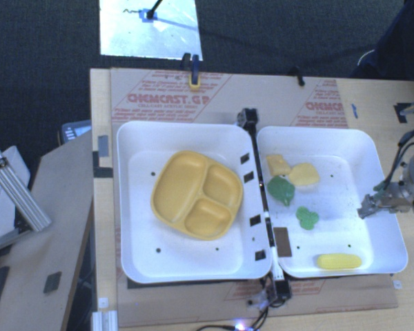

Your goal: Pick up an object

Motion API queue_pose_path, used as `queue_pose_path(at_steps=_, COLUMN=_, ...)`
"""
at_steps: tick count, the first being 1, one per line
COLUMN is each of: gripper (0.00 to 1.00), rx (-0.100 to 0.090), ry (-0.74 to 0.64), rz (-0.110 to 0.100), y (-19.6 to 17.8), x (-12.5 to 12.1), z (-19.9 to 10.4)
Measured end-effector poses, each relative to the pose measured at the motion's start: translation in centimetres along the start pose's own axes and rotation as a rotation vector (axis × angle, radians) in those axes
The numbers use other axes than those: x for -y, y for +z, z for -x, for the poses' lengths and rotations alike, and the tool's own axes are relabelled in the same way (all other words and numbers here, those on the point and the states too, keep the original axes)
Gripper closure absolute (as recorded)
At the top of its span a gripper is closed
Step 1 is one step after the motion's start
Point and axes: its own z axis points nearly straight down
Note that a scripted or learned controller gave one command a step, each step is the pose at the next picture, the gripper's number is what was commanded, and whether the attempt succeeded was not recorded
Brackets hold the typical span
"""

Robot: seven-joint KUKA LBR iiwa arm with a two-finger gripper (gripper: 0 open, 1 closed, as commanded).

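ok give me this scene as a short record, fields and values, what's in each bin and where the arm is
left bin: yellow divided tray, tilted
right bin: two pale yellow pieces, two green pieces, yellow oblong piece
gripper: over right bin's right edge, apart from all items
held: nothing seen

A robotics lab test bench, seen from above.

Two shallow white bins (193,133) sit side by side on a board of protective sheeting printed "CHEMCAST GP" (169,97), clipped at its far edge by a yellow clamp (193,81). Dark carpet (41,40) surrounds the bench, a reflective metal plate (148,19) lies beyond it, and aluminium framing (14,192) stands at the left.
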Motion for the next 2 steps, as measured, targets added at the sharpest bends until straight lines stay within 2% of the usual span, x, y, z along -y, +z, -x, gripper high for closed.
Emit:
queue_pose_path(at_steps=1, gripper=1.00, rx=0.000, ry=-0.009, rz=0.016, y=-16.9, x=-0.3, z=-6.1)
queue_pose_path(at_steps=2, gripper=1.00, rx=-0.002, ry=-0.009, rz=0.013, y=-27.8, x=-0.2, z=-12.1)
